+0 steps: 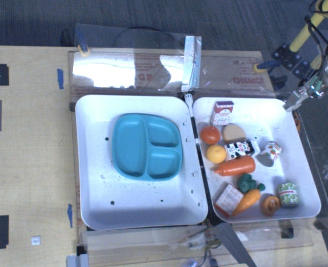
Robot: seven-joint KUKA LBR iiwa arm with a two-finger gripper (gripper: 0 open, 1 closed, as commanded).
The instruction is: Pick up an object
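Nearest the camera, along the right bin's (297, 143) front edge, lay a red-and-white packet (228, 199), a small carrot (247, 201), a brown donut (270, 204) and a green can (288, 194). Behind them sat a green piece (246, 183), a large carrot (236, 166), a lemon (216, 153), a tomato (210, 134), a black-and-white box (240, 147), a bread roll (234, 132) and a milk carton (222, 113). The left bin (97, 193) held a blue divided tray (147, 147). My tool (308, 90) hung past the right bin's far right corner, touching nothing; I could not tell how far open it was.
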